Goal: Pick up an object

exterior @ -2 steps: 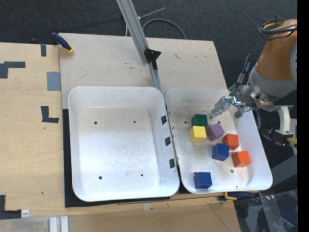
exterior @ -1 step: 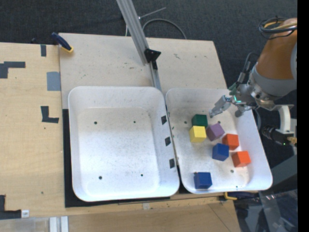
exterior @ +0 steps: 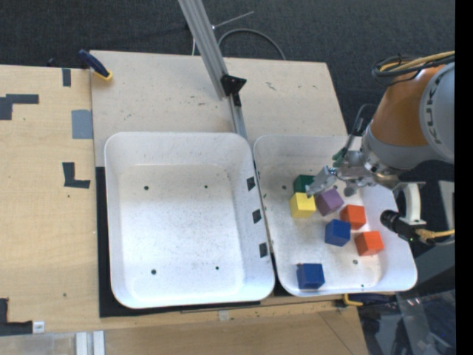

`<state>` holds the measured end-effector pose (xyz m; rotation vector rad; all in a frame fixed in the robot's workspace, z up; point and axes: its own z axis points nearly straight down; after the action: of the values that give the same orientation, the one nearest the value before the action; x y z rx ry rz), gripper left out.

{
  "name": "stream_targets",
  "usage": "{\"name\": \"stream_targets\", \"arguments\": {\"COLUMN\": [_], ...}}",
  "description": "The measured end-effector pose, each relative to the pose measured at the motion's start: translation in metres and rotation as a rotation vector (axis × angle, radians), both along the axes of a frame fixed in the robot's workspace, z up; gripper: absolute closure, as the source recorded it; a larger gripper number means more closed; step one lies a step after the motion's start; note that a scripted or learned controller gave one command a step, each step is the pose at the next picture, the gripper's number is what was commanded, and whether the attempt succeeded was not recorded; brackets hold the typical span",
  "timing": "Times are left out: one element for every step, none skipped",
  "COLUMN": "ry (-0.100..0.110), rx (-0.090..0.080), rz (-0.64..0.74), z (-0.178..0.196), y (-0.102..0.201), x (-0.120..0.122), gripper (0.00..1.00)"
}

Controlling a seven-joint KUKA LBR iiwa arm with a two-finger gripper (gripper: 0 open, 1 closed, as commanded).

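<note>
My gripper (exterior: 330, 183) hangs low over the right bin (exterior: 284, 148), coming in from three o'clock, and it sits right above the purple block (exterior: 329, 200). I cannot tell from this slanted view how my tool is set, nor whether it touches the block.

The blocks crowd the middle and near half of the right bin. The green block (exterior: 302, 183) lies at ten o'clock from the purple one, just beside it, and the yellow block (exterior: 302, 205) sits at nine o'clock, touching or nearly so. At four o'clock from the purple block are an orange block (exterior: 355, 215) and a blue block (exterior: 337, 232), close together; a second orange block (exterior: 368, 242) lies just past them towards five o'clock. A second blue block (exterior: 310, 276) stands apart at six o'clock, near the bin's front rim.

Open room in this bin lies at twelve o'clock, along the far rim, and down the left wall by the divide. The right rim is close behind my wrist.

The left bin (exterior: 118, 198) has its whole floor open.

Count: two bins, two blue blocks, two orange, one purple, one green, one yellow, seven blocks in all.
</note>
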<state>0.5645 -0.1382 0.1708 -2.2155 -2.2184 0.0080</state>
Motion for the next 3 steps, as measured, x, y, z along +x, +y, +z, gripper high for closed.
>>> {"name": "stream_targets", "arguments": {"ry": [-0.009, -0.034, -0.038], "rx": [-0.003, -0.008, -0.009], "rz": [-0.001, -0.001, 0.000], "z": [-0.043, -0.050, -0.040], "y": [0.000, -0.002, -0.002], "x": [-0.006, 0.001, 0.003], "gripper": [0.00, 0.00, 1.00]}}
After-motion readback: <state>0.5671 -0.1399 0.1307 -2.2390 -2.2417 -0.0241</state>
